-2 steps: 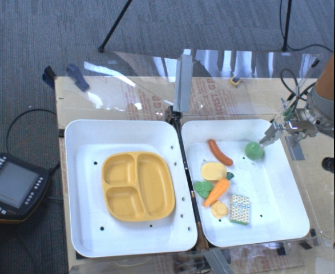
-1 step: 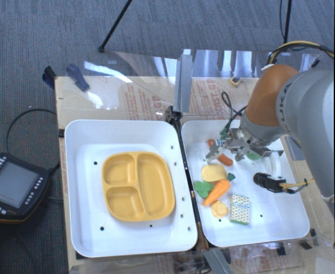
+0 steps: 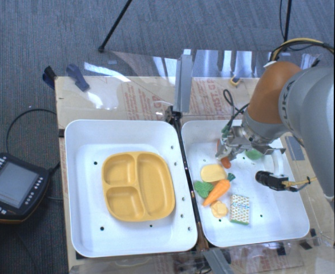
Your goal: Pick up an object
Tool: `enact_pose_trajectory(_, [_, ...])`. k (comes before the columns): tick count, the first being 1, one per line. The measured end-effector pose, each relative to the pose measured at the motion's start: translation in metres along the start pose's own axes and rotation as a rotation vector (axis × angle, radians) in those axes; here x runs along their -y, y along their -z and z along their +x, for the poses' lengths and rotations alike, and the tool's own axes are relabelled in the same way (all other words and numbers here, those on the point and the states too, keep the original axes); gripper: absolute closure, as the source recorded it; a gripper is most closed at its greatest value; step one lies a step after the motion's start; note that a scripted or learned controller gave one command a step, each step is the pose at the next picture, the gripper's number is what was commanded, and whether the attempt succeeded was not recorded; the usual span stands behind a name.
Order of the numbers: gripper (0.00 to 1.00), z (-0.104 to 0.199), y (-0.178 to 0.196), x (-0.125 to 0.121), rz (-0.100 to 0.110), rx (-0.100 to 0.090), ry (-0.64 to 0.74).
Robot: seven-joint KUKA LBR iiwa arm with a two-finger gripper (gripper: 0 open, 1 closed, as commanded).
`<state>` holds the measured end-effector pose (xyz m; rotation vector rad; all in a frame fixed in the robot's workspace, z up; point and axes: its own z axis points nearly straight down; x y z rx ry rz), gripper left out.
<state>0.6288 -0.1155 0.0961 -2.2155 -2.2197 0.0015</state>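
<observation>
The claw [image 3: 226, 153] is hanging low in the right bin [image 3: 293, 224], just above a small red piece [image 3: 226, 162]; I cannot tell how it is set. The toy carrot [image 3: 217, 192] and yellow slice [image 3: 213, 172] are lying close, so the claw is perhaps risking pushing them or closing on nothing.

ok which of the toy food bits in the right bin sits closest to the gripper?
The small red piece, right under the gripper. The pale yellow piece, the carrot and the patterned packet all lie further toward the bin's front.

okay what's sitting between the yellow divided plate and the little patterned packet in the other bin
In the camera view, a toy carrot with green leaves lies between the yellow plate and the packet.
</observation>
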Motion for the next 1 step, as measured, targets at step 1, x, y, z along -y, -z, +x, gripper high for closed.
enact_pose_trajectory(1, [1.00,0.0398,0.1616,0.0568,-0.012,0.002,-0.210])
